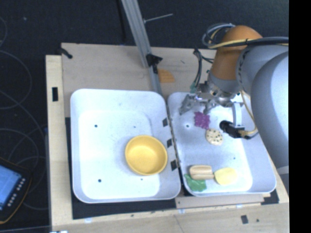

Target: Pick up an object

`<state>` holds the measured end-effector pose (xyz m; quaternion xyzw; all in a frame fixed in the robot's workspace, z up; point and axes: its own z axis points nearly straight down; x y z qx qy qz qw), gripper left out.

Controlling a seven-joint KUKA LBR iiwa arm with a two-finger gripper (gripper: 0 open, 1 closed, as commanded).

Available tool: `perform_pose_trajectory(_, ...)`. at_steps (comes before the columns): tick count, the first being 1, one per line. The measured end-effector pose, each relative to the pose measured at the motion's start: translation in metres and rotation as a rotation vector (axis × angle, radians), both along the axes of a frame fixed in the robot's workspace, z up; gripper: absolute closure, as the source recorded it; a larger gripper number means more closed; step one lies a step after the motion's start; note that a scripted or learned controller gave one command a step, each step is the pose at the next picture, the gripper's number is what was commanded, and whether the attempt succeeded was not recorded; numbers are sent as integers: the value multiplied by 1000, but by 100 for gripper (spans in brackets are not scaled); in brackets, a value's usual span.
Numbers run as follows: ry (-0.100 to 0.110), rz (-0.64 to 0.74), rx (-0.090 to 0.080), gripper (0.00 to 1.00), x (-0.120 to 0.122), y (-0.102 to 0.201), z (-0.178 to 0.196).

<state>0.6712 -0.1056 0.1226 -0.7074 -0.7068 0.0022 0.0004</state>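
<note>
My gripper [196, 106] hangs over the far end of the right bin [257, 171], below the orange wrist band. Its fingers [185, 105] are spread open with nothing between them. A small purple object [201, 119] lies on the bin floor just in front of the right finger, close to it or touching it. A round speckled cookie-like piece [214, 137] sits a little nearer. At the bin's near end lie a tan roll-shaped object [200, 172], a yellow lump [226, 175] and a green scrap [195, 183].
The left bin [97, 110] holds a yellow bowl [146, 154] near its right side. A grey metal post [138, 33] slants up from between the bins. The arm's grey body [267, 96] overhangs the right bin's right side. Black cables run beside the wrist.
</note>
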Motion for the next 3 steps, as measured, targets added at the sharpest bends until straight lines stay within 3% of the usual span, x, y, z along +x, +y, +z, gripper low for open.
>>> perform_pose_trajectory(1, -3, -1, 0, 0, 0, -2, -22)
perform_pose_trajectory(2, -7, -2, -1, 100, 1, -2, -9)
perform_pose_trajectory(3, -11, -1, 1, 100, -3, -6, 54)
